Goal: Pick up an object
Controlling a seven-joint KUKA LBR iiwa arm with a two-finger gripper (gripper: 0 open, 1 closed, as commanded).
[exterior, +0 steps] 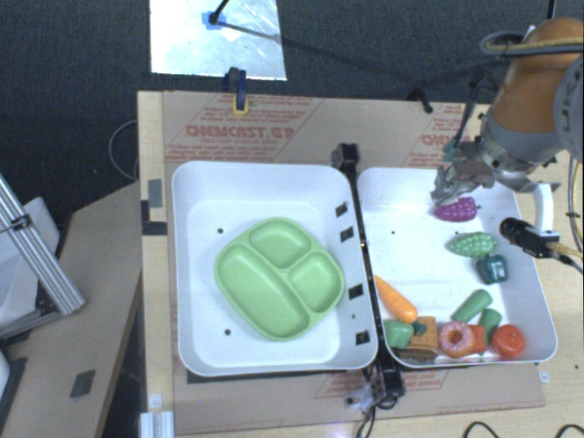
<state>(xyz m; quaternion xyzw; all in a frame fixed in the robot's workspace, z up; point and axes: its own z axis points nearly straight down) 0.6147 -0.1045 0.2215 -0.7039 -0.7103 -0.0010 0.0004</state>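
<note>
Toward the upper right of the frame, the gripper (pixel 453 188) is lowered over the right bin (pixel 401 245), just above the purple grapes (pixel 455 211), apparently lined up for a grasp. Whether anything is gripped cannot be told. Below it a green leafy piece (pixel 472 244) is seen, and along the lower edge a carrot (pixel 396 299), donut (pixel 455 338) and tomato (pixel 508 339) are gathered, probably slid together. At centre left, a green divided plate (pixel 278 278) is left lying in the left bin (pixel 196 245).
</note>
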